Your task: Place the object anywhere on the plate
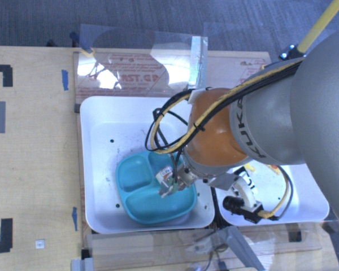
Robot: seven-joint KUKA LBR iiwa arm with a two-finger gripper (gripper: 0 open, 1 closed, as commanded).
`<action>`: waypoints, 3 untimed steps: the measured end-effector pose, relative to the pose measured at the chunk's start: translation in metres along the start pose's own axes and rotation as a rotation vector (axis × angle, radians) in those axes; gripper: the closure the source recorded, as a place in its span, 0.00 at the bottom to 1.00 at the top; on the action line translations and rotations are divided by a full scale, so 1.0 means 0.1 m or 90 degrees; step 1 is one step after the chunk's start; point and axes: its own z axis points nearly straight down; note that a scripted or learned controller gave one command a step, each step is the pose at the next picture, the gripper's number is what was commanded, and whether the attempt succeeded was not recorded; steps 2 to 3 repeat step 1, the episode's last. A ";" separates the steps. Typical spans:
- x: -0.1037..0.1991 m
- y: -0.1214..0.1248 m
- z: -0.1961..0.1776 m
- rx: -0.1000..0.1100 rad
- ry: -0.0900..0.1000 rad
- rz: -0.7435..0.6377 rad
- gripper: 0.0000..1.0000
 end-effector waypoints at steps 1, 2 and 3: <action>0.00 0.01 -0.01 -0.002 -0.001 0.000 0.00; 0.00 0.01 -0.01 -0.002 -0.001 0.000 0.00; 0.00 0.01 -0.01 -0.002 -0.001 0.000 0.00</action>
